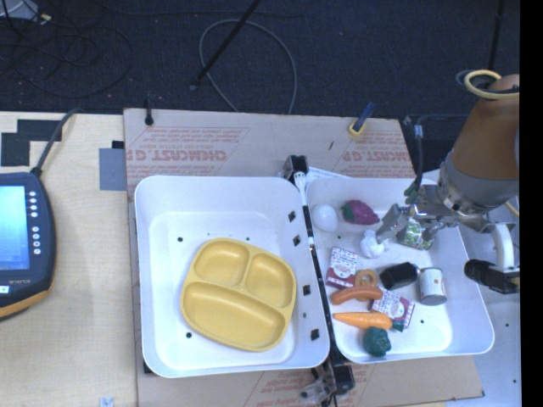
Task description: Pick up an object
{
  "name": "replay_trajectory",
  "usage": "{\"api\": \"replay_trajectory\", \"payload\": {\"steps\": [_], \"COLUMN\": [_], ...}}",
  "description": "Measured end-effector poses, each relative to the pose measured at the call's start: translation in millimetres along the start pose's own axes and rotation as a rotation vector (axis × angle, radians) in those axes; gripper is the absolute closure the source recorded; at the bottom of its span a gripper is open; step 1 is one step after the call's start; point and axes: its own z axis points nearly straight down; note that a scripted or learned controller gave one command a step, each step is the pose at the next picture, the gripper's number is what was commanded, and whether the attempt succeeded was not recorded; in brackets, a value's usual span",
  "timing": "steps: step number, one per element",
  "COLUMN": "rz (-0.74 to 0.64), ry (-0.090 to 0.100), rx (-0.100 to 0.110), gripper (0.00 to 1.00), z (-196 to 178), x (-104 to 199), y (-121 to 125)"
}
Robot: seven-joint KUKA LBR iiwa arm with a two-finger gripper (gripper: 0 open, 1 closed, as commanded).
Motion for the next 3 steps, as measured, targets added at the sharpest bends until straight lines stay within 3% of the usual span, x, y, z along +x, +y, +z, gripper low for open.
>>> {"api": "replay_trajectory", "payload": {"steps": [1,2,3], "rz": [-0.003,-0.001,0.0], "ry": [0.0,-0.002,-0.001], "rx": [0.003,0.0,-0.003], "gripper": [0.0,0.0,0.0], "z": [130.9,124.8,124.8], "x": [27.7,34.0,16.3], "y": [78.7,77.6,78.3]}}
